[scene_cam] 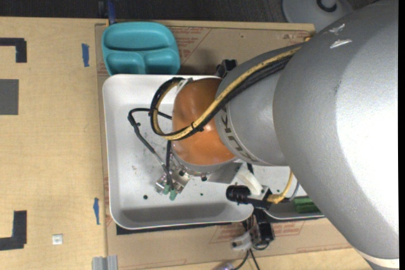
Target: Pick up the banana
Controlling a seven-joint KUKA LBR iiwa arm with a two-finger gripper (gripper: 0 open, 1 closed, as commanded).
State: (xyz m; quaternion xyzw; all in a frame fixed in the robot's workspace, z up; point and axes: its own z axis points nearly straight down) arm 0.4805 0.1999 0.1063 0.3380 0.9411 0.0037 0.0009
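Observation:
My arm's grey body and orange wrist band [196, 120] hang low over the left white bin [120, 155] and hide most of its floor and right half. The gripper [169, 186] pokes out beneath the band, close to the bin floor near the front middle, with a small green-tipped part at its end. Black and yellow cables loop around the wrist. Nothing can be made out in the gripper from this angle.
A teal moulded tray [140, 47] sits just behind the left bin. A sliver of the right bin [288, 212] peeks out under the arm, with a green object [304, 204] in it. Brown bench board spreads out to the left.

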